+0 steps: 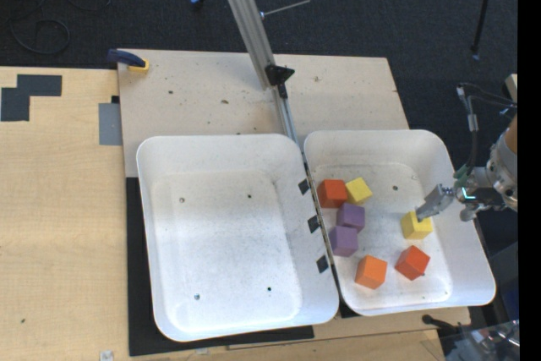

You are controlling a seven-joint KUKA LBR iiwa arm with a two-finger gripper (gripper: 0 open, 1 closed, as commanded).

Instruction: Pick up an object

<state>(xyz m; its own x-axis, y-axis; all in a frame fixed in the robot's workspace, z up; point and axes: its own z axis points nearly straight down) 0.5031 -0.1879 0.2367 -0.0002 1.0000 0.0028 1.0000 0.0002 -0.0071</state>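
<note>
Seven small blocks lie in the right-hand shallow white bin [439,150], and the two-finger gripper [436,204] is down at one of them.

Nearest is a small yellow cube [416,225], sitting just below the grey finger tips and apart from its neighbours, with a red cube [412,262] near it toward the front rim. Whether the gripper is spread or closed I cannot tell (the tips blur together at this slant), and nothing shows clearly between them. I judge the cube light, rigid and probably foam or wood, unlikely to slip or break; two opposite flat side faces look like the best hold, since it stands clear on all sides.
</note>
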